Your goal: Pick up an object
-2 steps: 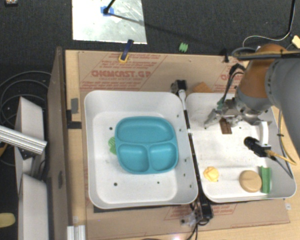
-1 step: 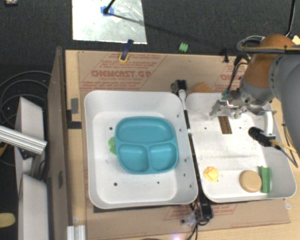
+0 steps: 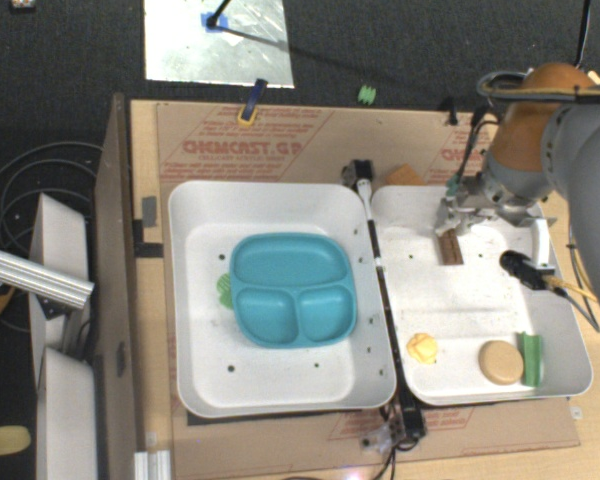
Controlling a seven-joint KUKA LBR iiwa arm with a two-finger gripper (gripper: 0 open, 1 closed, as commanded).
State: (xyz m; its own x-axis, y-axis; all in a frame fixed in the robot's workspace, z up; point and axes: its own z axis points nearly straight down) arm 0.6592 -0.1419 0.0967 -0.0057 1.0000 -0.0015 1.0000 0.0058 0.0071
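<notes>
The gripper (image 3: 450, 236) hangs low over the far end of the right bin (image 3: 570, 373), a brown strip at its tip; whether its jaws are spread or pinching cannot be told. Candidate objects lie well apart near the bin's front: a yellow piece (image 3: 422, 347), a tan disc (image 3: 500, 361) touching a green block (image 3: 531, 358). The isolated yellow piece looks the cleanest target, calling for a centred, straight descent.
</notes>
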